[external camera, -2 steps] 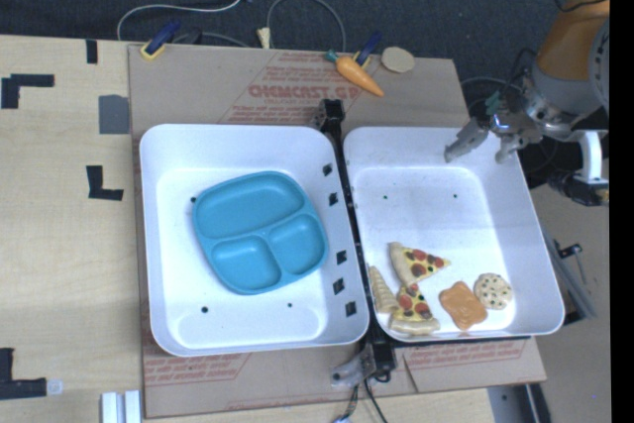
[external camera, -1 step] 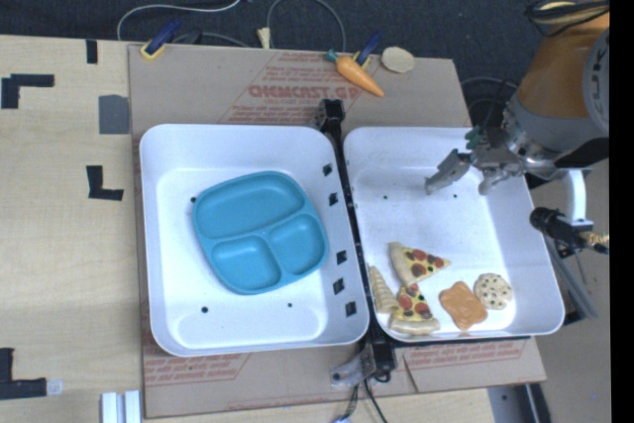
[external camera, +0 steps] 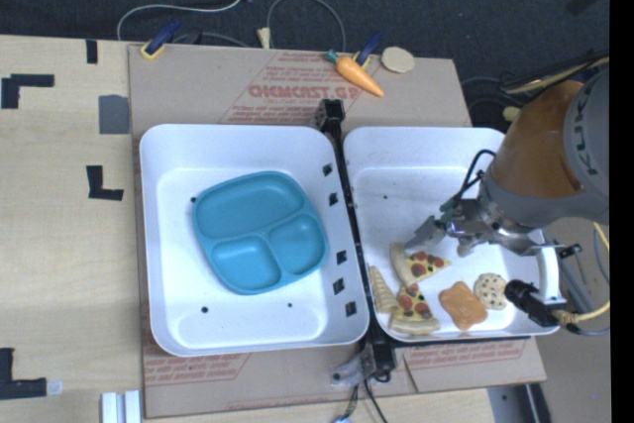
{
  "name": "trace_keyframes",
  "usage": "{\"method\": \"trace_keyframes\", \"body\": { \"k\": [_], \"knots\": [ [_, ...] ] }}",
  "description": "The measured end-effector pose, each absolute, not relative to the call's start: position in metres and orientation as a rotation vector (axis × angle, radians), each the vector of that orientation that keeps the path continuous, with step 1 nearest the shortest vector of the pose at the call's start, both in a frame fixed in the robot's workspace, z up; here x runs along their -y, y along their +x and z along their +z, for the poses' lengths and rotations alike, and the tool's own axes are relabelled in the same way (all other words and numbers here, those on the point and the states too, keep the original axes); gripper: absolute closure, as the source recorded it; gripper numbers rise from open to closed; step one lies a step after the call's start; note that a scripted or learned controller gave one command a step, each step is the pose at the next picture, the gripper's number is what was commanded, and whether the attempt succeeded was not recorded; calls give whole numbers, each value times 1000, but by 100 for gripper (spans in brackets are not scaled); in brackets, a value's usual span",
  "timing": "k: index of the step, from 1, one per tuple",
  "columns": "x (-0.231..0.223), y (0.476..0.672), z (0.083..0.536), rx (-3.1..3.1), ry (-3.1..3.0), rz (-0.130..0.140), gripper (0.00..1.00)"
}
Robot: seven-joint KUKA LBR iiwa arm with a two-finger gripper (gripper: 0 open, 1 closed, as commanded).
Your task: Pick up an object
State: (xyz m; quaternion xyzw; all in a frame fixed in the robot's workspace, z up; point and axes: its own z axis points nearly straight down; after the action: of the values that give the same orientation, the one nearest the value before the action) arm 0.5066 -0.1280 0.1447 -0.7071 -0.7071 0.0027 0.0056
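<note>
Left white bin, holding a blue sectioned plate at its centre; toy carrot and tan disc on the cardboard sheet near the tabletop's far edge, beyond the right white bin.

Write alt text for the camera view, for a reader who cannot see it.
A grey-and-orange robot arm reaches into the right white bin, gripper just above toy pizza slices, a cookie and a brown piece. The left bin holds a blue divided plate.
</note>
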Motion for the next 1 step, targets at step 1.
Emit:
{"method": "trace_keyframes", "body": {
  "k": [1],
  "knots": [
    [105,492,87,2235,-2243,-7,0]
  ]
}}
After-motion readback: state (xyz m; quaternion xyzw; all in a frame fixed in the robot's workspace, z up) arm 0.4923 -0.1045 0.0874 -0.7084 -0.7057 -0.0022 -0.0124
